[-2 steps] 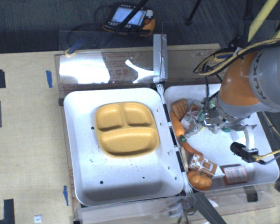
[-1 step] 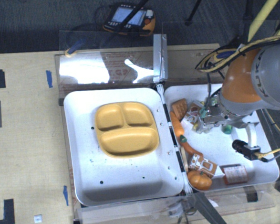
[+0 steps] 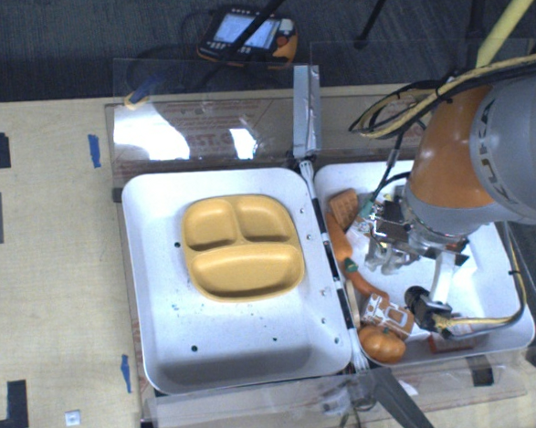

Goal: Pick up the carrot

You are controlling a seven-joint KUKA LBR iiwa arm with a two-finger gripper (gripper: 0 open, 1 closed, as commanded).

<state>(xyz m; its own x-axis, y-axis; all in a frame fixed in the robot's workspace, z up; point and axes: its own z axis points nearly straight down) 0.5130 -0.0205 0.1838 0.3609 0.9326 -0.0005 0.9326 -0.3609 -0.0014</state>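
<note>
While the carrot (image 3: 342, 246) hugs the bin's left wall, end effector (image 3: 387, 257) beside it, grip unreadable.

Glossy white plastic bins (image 3: 168, 353), smooth matt yellow plastic tray (image 3: 243, 247), pale wooden bench top (image 3: 48, 270).

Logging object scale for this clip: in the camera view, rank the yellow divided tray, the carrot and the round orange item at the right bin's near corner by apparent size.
1. Yellow divided tray, by far the largest.
2. Carrot, long and thin, partly hidden by the gripper.
3. Round orange item; close to the carrot in visible area, so this order is unsure.
</note>
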